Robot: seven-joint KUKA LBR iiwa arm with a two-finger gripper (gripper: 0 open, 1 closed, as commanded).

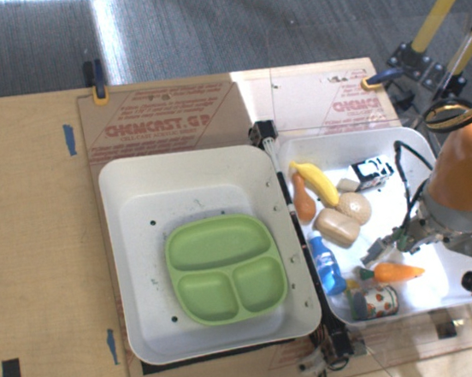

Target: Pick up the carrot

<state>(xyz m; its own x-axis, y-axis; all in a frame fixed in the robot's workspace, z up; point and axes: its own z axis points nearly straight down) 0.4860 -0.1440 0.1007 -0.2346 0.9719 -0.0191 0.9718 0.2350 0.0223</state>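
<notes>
Risk of a miss or a shove: carrot [398,271] lying flat at lower right of the frame, in the right bin [435,291], with a small can [373,301] just beside its green end and a blue bottle [326,264] near. Short, bright orange, tapered, smooth, likely to roll. Gripper [383,247] just above it, at its left end; open or closed, cannot tell.

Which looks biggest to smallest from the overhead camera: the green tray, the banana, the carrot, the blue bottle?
1. green tray, by far the largest.
2. banana.
3. blue bottle and carrot look too alike to rank.
</notes>
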